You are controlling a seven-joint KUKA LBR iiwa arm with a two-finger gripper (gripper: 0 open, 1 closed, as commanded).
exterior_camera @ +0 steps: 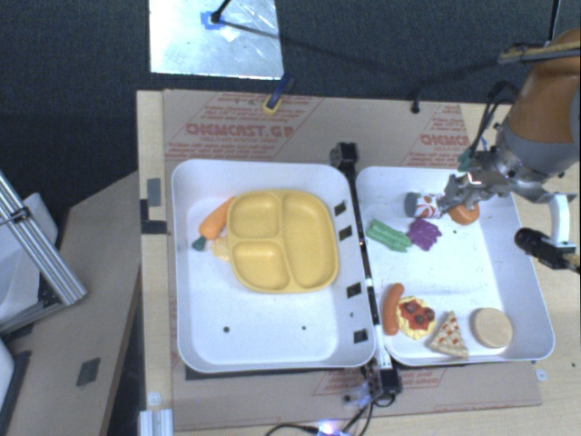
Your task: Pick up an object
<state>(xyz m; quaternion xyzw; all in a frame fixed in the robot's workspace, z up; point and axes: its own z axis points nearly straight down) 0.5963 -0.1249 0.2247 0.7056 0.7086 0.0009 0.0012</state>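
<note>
The pincer (457, 198) sits low in the right bin (531, 289), beside a can (419, 204); its finger state cannot be determined.

Dark carpet (73, 71) surrounds the table (154, 116). A shiny metal sheet (216, 25) lies far left. Aluminium framing (36, 252) stands at left.
</note>
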